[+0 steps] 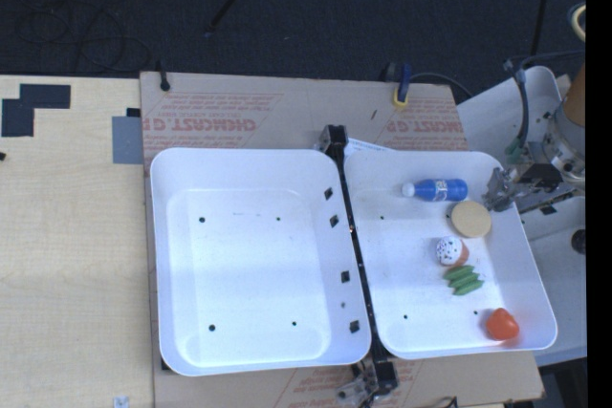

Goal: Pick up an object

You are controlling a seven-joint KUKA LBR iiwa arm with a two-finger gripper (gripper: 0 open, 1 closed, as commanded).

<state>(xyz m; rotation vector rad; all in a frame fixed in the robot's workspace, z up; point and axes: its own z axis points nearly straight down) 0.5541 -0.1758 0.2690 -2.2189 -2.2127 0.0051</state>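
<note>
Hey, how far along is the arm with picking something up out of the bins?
Nothing looks picked yet. The blue bottle, tan disc, spotted ball, green piece and red ball all lie in the right bin. In hand: the gripper sits at that bin's far right rim, by the disc. Left: grasping and lifting one object.

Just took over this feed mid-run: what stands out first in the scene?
The objects are clustered toward the far right side of the right bin: a blue bottle, a tan disc, a spotted ball, a green piece and an orange-red ball. The gripper sits at that bin's right rim, beside the disc.
</note>
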